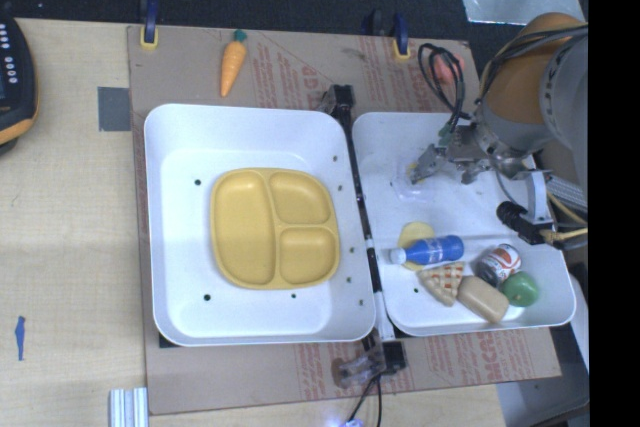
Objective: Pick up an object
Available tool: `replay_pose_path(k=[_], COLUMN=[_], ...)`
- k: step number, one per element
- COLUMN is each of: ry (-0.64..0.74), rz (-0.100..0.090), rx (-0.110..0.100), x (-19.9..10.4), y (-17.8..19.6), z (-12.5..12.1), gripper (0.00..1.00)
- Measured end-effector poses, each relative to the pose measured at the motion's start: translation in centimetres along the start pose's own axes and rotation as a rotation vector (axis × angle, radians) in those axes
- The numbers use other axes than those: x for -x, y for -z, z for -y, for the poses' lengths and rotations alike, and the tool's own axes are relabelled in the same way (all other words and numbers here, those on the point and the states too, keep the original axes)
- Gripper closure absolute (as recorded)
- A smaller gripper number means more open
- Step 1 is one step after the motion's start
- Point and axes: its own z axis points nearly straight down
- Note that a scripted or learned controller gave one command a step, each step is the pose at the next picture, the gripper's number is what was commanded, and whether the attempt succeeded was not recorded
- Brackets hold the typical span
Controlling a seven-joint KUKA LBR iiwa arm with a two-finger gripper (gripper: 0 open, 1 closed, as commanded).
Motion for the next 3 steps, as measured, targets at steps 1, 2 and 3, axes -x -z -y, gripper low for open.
replay_pose_path(k=[1, 2, 3], ry=[0.0, -0.001, -0.001], rz=[-0.006, -0.002, -0.001], rx=[-0.015, -0.005, -0.005], x=[-5.1, -3.5, -0.5], y=[1.0, -0.1, -0.1], z=[6.5, 1.3, -3.0], gripper=[0.0, 0.0, 0.0])
